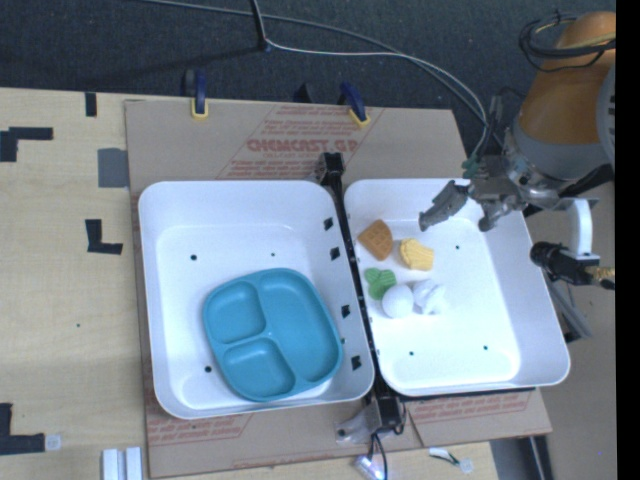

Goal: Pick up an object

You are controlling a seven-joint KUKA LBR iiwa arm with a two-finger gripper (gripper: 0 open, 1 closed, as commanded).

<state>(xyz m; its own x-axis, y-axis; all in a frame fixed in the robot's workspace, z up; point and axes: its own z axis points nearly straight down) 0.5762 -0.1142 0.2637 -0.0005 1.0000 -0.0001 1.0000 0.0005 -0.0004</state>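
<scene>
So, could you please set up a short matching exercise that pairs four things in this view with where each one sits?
Things:
1. blue divided plate
2. gripper
3. green item
4. blue clamps

Places:
A. over the upper part of the right bin, fingers spread
B. on the far edge of the cardboard sheet
C. in the left bin, towards its near side
D. in the right bin, close to its left wall

Pairs: 1-C, 2-A, 3-D, 4-B
</scene>
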